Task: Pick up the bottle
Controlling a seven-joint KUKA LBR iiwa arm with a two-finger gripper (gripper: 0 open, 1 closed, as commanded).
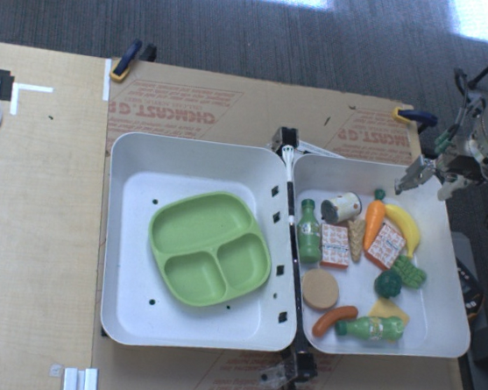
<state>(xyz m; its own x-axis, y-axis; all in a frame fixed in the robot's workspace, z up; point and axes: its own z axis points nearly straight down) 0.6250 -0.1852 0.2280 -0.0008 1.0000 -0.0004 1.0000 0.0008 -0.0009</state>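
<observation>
The gripper (427, 174) hangs above the upper right corner of the right bin (452, 295), at about two o'clock from the bin's middle. Its fingers (411, 178) look spread and nothing sits between them.

Two bottles lie in that bin. The green bottle (309, 233) lies lengthwise along the bin's left wall with its cap toward twelve o'clock, touching a small red-and-white carton (336, 246) on its right side. From the fingers it is well apart, toward eight o'clock. The clear bottle with green cap (371, 329) lies on its side near the bin's bottom edge, just beside a sausage (333, 320), and is far from the fingers toward six o'clock.

Between the fingers and the green bottle lie a small grey can (341, 207), a carrot (373, 221), a banana (403, 226) and a second red-and-white carton (386, 245). A piece of broccoli (389, 283) and a round tan disc (320, 290) sit lower in the bin.

The left bin (126, 219) holds a green divided plate (210, 248). Both bins rest on a cardboard sheet (175, 106) on the wooden surface (30, 208)
</observation>
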